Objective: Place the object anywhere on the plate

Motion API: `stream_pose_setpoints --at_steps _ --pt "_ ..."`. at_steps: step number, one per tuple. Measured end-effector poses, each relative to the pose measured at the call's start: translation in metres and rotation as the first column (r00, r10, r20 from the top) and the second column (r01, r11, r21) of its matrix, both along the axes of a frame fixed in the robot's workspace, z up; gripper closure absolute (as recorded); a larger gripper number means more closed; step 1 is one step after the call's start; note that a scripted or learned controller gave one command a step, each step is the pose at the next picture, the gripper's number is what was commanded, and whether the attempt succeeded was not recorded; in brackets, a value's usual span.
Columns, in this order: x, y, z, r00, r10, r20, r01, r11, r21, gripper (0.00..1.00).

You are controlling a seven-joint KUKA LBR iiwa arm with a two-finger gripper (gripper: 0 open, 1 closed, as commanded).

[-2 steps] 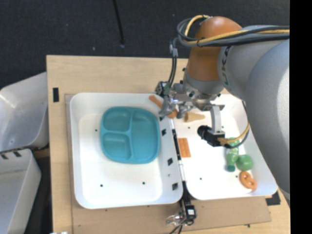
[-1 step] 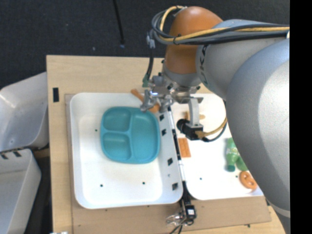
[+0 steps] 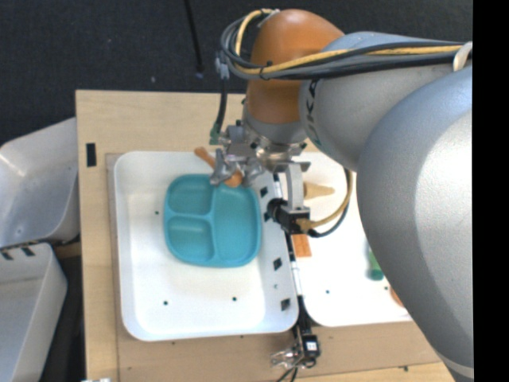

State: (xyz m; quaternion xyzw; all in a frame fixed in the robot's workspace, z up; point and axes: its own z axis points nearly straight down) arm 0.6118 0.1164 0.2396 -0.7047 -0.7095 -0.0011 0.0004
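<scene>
My gripper point(image 3: 227, 169) hung over the far rim of the teal plate point(image 3: 213, 221); an orange object point(image 3: 208, 157) lay just beside it, possibly held, though I could not tell. A clean release wanted centring over the nearer compartments. The bin wall point(image 3: 282, 269) flanked the plate's right.

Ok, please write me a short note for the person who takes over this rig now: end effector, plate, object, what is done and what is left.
End effector: above the top edge of the teal plate, in the left bin. An orange object shows beside it; a grasp cannot be confirmed.
Plate: three compartments, nothing lying in them.
Done: arm brought over to the plate.
Left: get the object onto the plate, then check it rests there.
</scene>
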Motion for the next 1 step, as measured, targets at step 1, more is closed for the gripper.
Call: stream_pose_setpoints --at_steps 1 --pt "0.0102 0.0037 -0.0084 1.0 -0.003 0.0 0.003 1.0 -0.004 1.0"
